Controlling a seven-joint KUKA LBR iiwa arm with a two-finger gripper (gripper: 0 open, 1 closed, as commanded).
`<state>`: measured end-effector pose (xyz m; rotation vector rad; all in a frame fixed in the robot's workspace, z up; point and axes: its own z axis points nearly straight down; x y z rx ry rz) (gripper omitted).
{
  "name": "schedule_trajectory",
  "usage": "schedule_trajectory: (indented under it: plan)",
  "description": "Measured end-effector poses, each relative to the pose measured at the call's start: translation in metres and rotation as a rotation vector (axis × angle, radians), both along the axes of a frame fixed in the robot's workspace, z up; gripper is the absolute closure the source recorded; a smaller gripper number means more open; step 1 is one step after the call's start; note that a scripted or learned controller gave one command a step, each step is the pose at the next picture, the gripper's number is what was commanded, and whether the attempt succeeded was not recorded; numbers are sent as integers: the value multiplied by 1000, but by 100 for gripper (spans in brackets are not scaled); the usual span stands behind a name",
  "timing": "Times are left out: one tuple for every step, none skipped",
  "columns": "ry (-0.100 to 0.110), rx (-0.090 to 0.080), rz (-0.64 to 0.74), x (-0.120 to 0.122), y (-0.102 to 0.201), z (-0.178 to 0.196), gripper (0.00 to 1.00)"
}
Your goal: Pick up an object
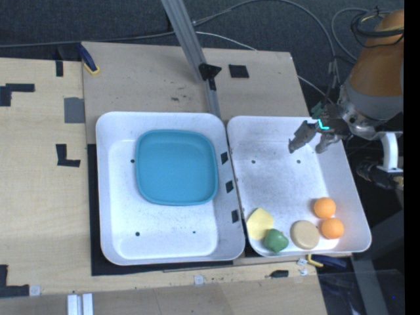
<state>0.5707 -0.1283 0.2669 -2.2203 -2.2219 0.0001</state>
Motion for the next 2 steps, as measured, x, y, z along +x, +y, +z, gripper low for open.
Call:
schedule_trajectory:
  plan:
    - [0,0,0,0,0,0,0]
    - [5,0,0,-7,-3,-60,0]
